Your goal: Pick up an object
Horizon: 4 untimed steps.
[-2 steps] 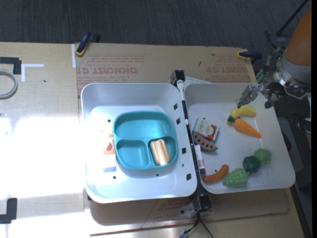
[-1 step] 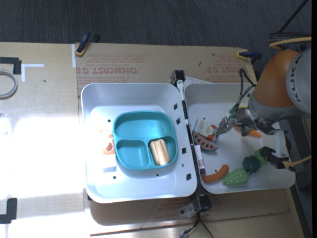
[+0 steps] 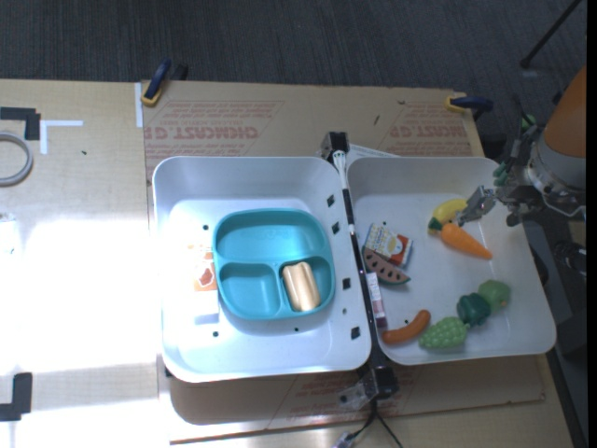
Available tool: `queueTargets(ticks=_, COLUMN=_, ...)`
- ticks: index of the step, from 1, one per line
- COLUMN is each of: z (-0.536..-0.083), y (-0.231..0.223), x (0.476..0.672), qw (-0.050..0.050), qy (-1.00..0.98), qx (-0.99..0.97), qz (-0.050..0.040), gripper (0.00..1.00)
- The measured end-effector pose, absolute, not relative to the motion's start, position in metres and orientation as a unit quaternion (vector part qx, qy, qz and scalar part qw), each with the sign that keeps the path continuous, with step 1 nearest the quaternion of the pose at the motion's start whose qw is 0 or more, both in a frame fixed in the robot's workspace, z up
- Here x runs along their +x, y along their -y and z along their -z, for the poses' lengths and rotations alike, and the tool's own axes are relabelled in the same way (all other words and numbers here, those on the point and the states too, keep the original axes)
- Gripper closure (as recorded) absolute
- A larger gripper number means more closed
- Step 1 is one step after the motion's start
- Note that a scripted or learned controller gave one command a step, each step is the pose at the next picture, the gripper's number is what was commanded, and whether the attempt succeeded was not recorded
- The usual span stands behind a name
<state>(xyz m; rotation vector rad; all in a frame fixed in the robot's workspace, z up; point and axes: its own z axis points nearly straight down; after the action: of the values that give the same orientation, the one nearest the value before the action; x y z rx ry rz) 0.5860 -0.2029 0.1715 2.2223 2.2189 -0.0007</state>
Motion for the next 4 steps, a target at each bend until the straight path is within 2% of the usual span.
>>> queueTargets(ticks=1, z=-0.092, y=0.149, x=0.569, qw=0.000, qy=-0.707, qx=0.707, qz=0.0002, gripper=0.00)
queueTargets(ticks=2, z=-0.114, y=0.161, x=0.642, qw=0.001, qy=-0.708, qx=0.706, qz=0.0000, gripper=0.00)
queueTargets(ticks=3, z=-0.094, y=0.177, x=0.653, qw=-0.001, qy=-0.708, qx=0.707, qz=0.0005, gripper=0.00)
queueTargets(ticks=4, z=-0.103, y=0.177, x=0.653, qw=0.001, qy=-0.709, qx=0.705, qz=0.0003, gripper=1.00)
